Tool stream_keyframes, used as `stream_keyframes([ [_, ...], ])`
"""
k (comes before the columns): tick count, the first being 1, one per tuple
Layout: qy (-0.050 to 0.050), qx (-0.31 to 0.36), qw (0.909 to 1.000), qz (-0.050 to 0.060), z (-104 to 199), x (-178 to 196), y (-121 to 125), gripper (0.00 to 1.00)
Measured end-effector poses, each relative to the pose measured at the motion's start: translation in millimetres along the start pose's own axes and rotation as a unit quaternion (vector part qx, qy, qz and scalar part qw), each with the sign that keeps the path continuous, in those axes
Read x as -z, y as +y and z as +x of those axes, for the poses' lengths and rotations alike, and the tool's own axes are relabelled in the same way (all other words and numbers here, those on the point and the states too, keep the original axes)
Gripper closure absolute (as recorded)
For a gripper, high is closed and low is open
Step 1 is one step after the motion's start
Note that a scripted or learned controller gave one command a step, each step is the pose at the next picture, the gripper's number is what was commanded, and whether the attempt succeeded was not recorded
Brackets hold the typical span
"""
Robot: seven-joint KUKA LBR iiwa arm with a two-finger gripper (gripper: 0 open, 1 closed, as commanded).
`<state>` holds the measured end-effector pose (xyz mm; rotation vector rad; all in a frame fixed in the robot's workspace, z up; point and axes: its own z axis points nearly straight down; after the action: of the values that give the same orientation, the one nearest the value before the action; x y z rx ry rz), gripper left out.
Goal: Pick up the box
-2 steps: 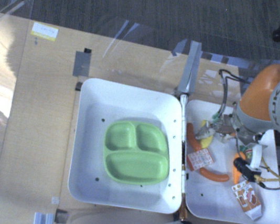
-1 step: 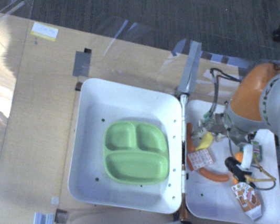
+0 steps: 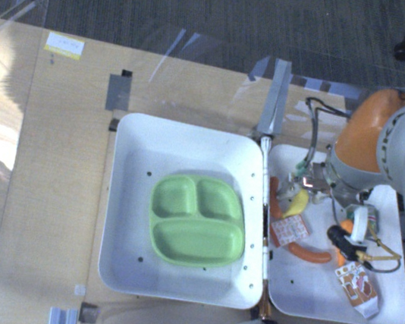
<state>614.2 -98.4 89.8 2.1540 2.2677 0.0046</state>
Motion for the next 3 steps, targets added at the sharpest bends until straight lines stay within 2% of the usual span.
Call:
stream_keyframes([
  [1, 0.001, -0.001, 1.0000, 0.000, -1.9, -0.1, -36.3, 0.00],
  [3, -0.002, -0.003, 1.0000, -0.001, 5.6, 1.6, -34.7, 0.00],
])
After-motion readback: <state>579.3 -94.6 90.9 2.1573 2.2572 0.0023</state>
